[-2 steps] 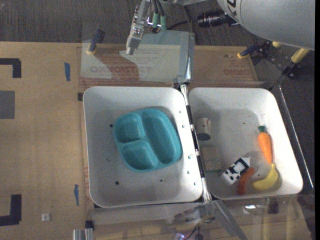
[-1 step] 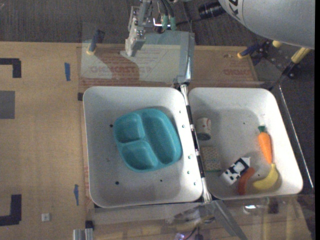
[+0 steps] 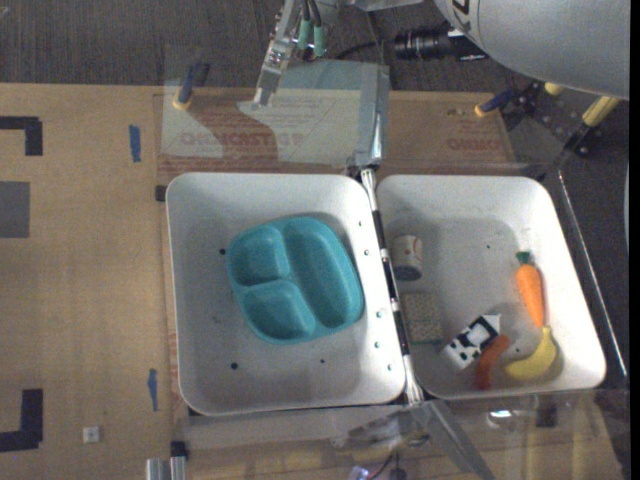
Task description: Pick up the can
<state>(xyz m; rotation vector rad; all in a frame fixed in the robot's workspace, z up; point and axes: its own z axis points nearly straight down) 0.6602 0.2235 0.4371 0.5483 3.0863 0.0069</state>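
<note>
The divider between the two bins serves as the landmark here. To its left, the left bin holds a teal sectioned plate, lying flat in the middle and just short of the divider. Far above that bin, well beyond its far rim and left of the divider line, the pincer hangs over a clear sheet on the tabletop. Nothing shows between its fingers, and I cannot tell how wide they stand.

Just right of the divider, in the right bin, the can lies on its side near the bin's left wall, white with a dark band. Below it, also near the divider, sits a small speckled block. Further right are a black-and-white carton touching a red piece, then a banana and, above it, a carrot.

As I judge it, the task is barely started: the can rests untouched in its bin, well apart from the pincer. Crossing to the right of the divider, descending, gripping and lifting are all left.
</note>
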